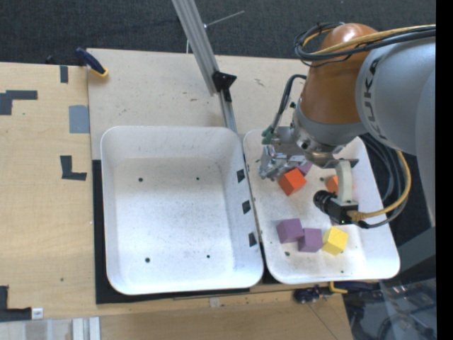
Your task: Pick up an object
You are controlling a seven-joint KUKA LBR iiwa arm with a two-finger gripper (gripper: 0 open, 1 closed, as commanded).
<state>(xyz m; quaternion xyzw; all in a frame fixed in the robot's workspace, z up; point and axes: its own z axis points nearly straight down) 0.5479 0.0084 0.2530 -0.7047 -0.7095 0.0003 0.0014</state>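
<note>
My gripper hangs low over the back left part of the right bin, under the orange wrist band. An orange cube lies just to its lower right, touching or nearly touching it. Two purple blocks sit side by side nearer the front, with a yellow block to their right. A small purple piece peeks out beside the wrist. Another orange piece is partly hidden behind the arm's cabling.
The left bin stands beside the right one, their rims meeting at the middle. A slanted metal post rises behind the bins. The arm's body and cables cover the right bin's back right part.
</note>
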